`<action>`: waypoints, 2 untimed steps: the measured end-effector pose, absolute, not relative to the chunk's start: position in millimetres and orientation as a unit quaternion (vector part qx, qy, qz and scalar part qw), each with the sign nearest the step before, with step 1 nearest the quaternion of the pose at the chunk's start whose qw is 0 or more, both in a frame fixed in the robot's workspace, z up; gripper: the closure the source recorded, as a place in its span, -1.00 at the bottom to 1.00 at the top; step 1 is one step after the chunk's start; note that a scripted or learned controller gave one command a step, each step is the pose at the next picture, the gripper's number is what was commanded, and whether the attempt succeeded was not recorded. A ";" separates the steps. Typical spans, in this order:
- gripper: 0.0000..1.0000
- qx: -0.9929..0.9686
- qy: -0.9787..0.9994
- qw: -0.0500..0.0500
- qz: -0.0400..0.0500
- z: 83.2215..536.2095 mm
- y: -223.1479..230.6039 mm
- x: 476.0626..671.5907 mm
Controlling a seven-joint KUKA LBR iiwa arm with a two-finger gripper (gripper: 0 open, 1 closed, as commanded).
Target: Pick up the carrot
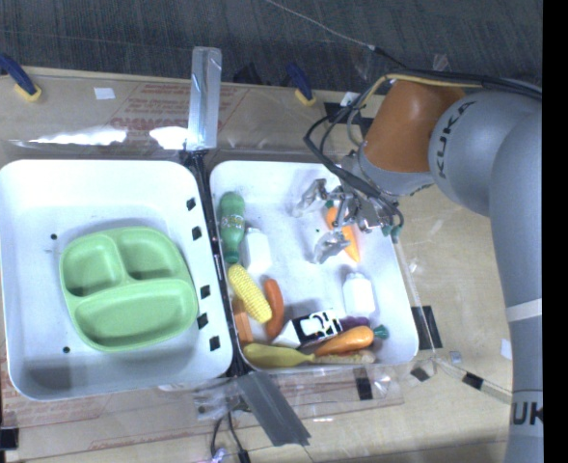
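I've got the gripper (334,222) over the right bin (399,287), jaws spread astride an orange carrot (349,242) — placed for the pinch, I judge.

Hidden and cut-off parts around the right bin

The arm (486,162) runs off the frame at 3 o'clock and again at 5 o'clock, so its base is cut away. The gripper (334,222) covers most of a small orange piece (351,246) at its 4 o'clock side; whether that piece sits between the fingers cannot be told. At 6 o'clock in the right bin (399,287), the black-and-white item (314,326) is partly covered by the carrot (346,340) and too small to identify. The yellow banana (276,356) lies half under the bin's near rim.
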State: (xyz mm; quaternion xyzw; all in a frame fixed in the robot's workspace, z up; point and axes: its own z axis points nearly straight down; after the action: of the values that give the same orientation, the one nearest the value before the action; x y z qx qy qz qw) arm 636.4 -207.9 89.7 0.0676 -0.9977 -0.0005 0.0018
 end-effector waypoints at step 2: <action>1.00 0.288 -0.958 0.001 -0.001 91.8 -209.6 579.2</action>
State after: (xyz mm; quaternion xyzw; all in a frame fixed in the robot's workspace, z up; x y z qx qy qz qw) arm 579.2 -209.6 91.8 0.2883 -0.9575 -0.0007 0.0006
